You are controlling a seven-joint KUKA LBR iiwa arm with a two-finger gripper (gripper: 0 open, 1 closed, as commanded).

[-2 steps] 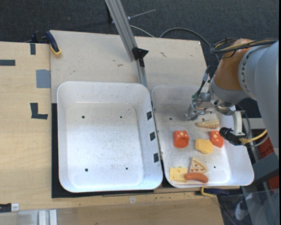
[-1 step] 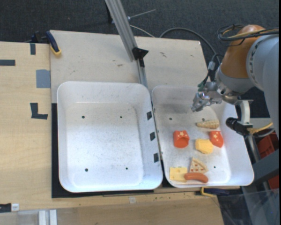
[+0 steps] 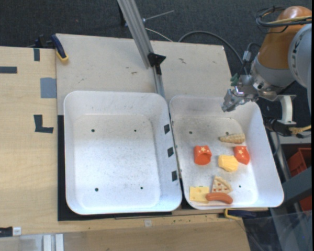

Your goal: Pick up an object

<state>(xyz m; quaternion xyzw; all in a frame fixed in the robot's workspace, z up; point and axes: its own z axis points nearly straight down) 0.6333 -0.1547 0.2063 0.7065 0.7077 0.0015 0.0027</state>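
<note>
You are at the start of the pick: the gripper (image 3: 228,105) hangs over the far rim of the right bin (image 3: 261,135), with nothing between its tips, and whether it is spread or closed I cannot tell from this slant. Your candidates all lie in that bin, toward its near half: a tan bread-like piece (image 3: 233,138) nearest the gripper, an orange-red block (image 3: 202,155), a smaller red piece (image 3: 242,154) touching a yellow wedge (image 3: 228,163), and, by the near wall, a pizza slice (image 3: 220,184), a sausage (image 3: 219,197) and a pale yellow slab (image 3: 198,194) crowded together. The next move probably calls for coming toward you and down over one piece standing clear, such as the orange-red block. The left bin (image 3: 73,140) holds no pieces. The arm (image 3: 282,46) is cut off at the right.
</note>
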